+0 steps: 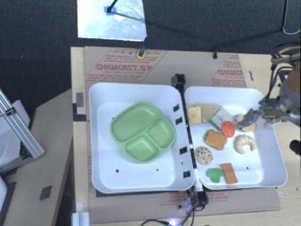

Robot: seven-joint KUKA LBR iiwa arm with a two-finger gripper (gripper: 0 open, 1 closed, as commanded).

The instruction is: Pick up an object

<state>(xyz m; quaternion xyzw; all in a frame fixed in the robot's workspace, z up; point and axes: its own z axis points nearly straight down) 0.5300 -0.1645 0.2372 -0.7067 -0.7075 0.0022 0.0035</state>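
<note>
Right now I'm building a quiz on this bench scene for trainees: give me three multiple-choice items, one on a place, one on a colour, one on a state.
1. Where does the divided plate lie?
A. left bin
B. right bin
C. on the cardboard outside the bins

2. What colour is that plate?
A. red
B. green
C. blue

3. How does the croissant lie?
A. on the plate
B. between the gripper's fingers
C. loose on the right bin's floor

Answers: 1 A, it sits inside the left bin. 2 B, it is pale green. 3 C, it rests on the white floor, apart from the gripper.
</note>
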